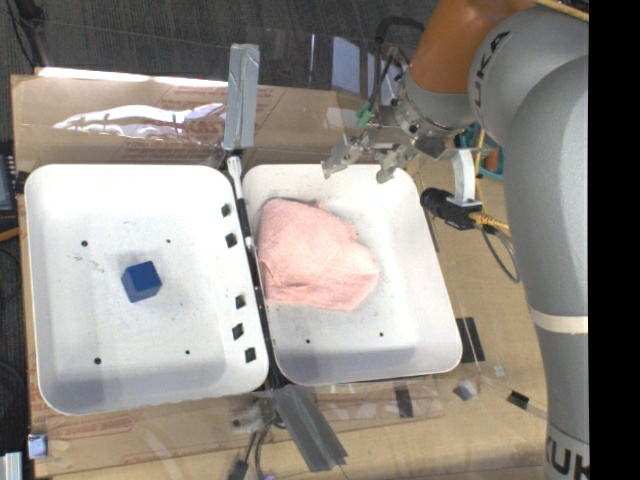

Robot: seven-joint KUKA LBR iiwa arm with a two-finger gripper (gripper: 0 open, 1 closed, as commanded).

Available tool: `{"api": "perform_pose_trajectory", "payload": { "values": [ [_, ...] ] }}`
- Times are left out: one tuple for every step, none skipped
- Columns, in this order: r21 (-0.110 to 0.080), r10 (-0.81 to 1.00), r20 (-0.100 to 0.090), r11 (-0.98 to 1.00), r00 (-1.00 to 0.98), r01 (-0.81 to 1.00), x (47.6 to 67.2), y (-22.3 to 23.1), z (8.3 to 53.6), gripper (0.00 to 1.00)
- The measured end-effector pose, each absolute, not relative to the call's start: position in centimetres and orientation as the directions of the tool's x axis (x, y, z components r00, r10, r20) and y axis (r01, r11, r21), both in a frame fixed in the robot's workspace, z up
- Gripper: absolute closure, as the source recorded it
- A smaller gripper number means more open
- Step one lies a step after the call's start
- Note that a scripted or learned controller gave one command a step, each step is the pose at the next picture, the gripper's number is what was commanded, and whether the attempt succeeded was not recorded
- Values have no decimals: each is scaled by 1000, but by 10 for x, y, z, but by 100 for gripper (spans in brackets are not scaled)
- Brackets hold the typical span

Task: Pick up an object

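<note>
A crumpled pink cloth (315,254) lies in the right bin (420,333), toward its left and far side. A small blue cube (142,280) rests in the left bin (60,368), left of its middle. My gripper (358,166) hangs above the far edge of the right bin, just beyond the cloth, with its two fingers spread apart and nothing between them. The grey arm with its orange band comes in from the upper right.
A grey metal bar (241,98) stands upright behind the divide between the bins. Cardboard (120,118) covers the bench behind the bins. Black clips line the ridge between the bins. Cables hang beside the right bin's far right corner.
</note>
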State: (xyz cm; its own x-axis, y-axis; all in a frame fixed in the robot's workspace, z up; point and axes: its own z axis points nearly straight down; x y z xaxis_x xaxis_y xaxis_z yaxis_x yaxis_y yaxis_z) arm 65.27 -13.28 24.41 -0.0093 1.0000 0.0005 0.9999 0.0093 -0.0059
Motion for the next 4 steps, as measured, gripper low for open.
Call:
{"api": "perform_pose_trajectory", "payload": {
  "values": [
    [2, 985, 0, 170, -170, 985, 625, -164, 94, 0],
    [-2, 962, 1, 274, -274, 962, 623, -139, 93, 0],
    [-1, 935, -1, 354, -354, 935, 607, -99, 93, 0],
    [-1, 853, 0, 522, -522, 853, 633, -117, 147, 0]
  ]
}}
